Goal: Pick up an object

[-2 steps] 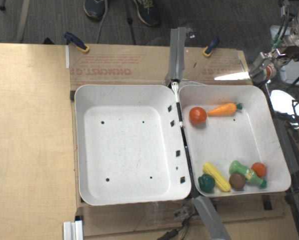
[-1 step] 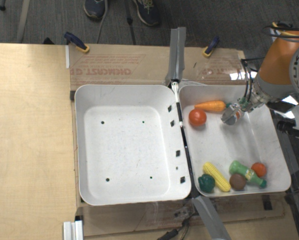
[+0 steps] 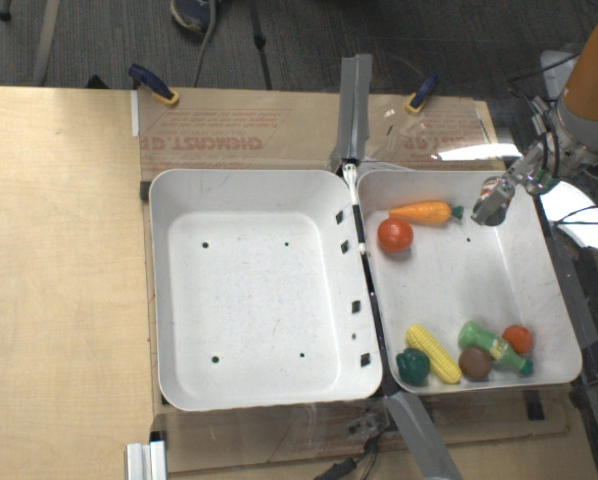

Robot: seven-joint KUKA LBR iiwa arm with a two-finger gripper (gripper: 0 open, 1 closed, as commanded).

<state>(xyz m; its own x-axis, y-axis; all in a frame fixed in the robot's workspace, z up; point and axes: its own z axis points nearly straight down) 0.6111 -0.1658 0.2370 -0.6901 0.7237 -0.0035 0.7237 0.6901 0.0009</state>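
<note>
Fingers of the gripper are too small and blurred to judge, so I cannot tell if they are spread or pressed together; nothing is visible between them. Its tip is seen over the far right part of the right bin, just right of the carrot's green end. The arm comes in from the right, with its orange band near the upper right corner.

Inside the right bin, the carrot lies near the far wall, pointing left. A red tomato sits just beside it, on the near left side of the carrot. At the near wall is a group of toys: a dark green broccoli at the left, a yellow corn cob touching it, then a brown round piece, a green vegetable and a small red-orange fruit at the right.

On the left stands the left bin. Both bins rest on the bench, with two clamps at its far edge.
</note>
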